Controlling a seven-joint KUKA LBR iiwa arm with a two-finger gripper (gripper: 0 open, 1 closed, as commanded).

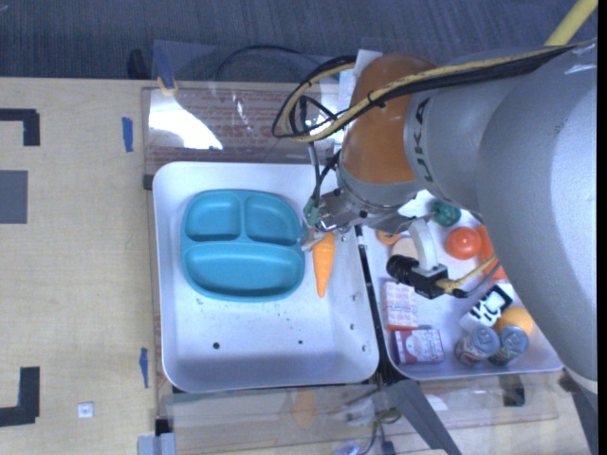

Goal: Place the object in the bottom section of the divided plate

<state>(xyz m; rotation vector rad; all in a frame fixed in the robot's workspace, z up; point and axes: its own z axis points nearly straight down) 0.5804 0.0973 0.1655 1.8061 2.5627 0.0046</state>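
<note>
A blue divided plate lies in the upper part of the left white bin. It has two small sections at the top and one wide section at the bottom. An orange toy carrot points downward just off the plate's right rim, over the bin floor. My gripper sits directly at the carrot's upper end, under the orange wrist band. The wrist hides how the gripper meets the carrot.
The right bin holds an orange ball, a green piece, a red-and-white packet, small cans and a black-and-white item. The bulky arm covers the right bin's upper part. Cables loop behind the bins.
</note>
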